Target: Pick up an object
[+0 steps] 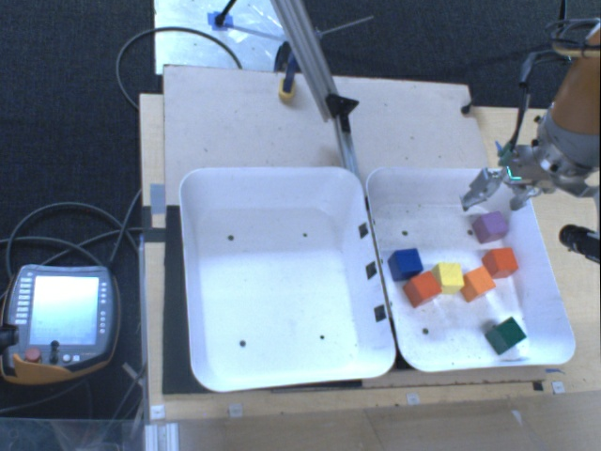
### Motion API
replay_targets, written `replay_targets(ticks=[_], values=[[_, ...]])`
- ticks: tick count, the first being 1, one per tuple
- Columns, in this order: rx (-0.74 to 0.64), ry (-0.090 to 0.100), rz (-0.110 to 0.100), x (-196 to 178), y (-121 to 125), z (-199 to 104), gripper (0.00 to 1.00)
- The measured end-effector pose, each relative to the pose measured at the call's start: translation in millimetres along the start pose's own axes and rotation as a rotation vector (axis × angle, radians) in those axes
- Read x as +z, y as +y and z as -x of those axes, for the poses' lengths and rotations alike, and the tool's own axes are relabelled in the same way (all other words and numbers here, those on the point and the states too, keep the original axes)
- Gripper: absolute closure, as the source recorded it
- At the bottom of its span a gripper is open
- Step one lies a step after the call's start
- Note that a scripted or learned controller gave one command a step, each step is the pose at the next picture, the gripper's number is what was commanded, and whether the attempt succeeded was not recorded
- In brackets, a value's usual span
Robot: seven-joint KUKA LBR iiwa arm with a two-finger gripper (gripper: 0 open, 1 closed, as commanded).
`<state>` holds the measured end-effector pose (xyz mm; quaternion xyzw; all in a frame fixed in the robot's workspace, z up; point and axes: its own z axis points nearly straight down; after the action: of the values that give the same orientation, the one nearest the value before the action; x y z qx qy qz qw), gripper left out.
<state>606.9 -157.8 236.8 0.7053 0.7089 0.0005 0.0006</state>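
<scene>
1. A teach pendant (58,322) with a lit screen lies at nine o'clock, off the tabletop (235,111).
2. A metal pole (305,45) slants from twelve o'clock.
3. Black cables (141,45) loop at ten o'clock.

reaches in from the right edge of the view, arm (575,111) grey with an orange band above the wrist. bends downward and to the left at the wrist. ends in the gripper (498,188), low and pointing left, metal parts spread a little to both sides. shows a small green light on the wrist body.
</scene>
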Motion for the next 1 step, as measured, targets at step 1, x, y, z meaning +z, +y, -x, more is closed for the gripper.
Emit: replay_targets(ticks=[1], values=[[0.003, 0.000, -0.004, 45.6, -4.5, 7.4, 0.00]])
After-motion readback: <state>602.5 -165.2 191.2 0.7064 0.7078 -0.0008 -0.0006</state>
